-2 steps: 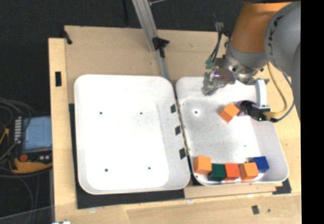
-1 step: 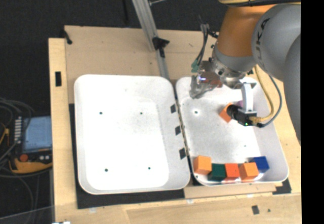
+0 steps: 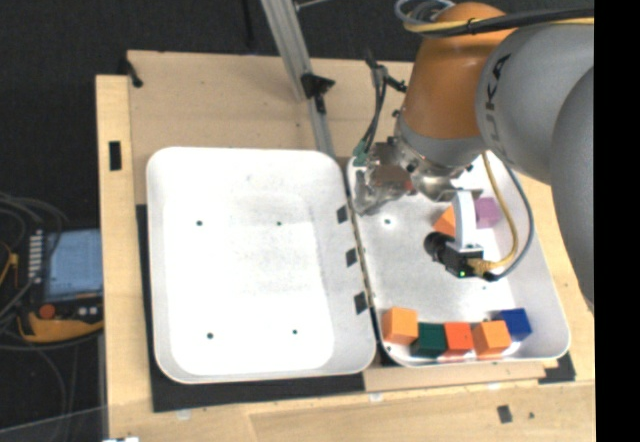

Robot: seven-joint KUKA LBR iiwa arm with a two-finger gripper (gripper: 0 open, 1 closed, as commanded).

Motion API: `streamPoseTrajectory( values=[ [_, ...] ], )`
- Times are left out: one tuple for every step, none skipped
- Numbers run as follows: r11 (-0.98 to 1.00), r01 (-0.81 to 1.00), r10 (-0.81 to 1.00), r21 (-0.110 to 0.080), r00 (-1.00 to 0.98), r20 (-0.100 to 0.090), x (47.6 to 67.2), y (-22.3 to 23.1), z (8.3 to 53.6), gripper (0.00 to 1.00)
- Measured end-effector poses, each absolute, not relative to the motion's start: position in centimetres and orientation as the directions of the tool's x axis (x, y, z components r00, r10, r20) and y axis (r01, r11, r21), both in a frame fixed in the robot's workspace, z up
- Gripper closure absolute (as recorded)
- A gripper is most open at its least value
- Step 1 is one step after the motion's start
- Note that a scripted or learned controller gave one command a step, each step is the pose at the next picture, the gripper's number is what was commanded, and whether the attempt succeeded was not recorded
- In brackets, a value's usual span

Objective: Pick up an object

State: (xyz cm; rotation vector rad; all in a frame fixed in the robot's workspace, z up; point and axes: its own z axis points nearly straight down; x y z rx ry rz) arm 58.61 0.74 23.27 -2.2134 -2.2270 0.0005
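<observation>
Camera view: orange block [image 3: 443, 221], purple block [image 3: 486, 211] beside arm [image 3: 450, 90].

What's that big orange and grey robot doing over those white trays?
The robot arm is reaching down into the right bin, trying to pick something up. Its pincer sits near the bin's upper left corner. Coloured blocks line the bottom edge: an orange block, a green block and a blue block. The left bin lies beside it.

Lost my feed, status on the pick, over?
Gripper low at right bin's left edge. Blocks sit along near wall, untouched. Arm covers bin's far end.
</observation>
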Motion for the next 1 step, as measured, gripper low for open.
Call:
streamPoseTrajectory(
  values=[
    [0.006,1.000,1.000,-0.002,-0.006,0.001,56.33,5.65,22.38,1.00]
  ],
)
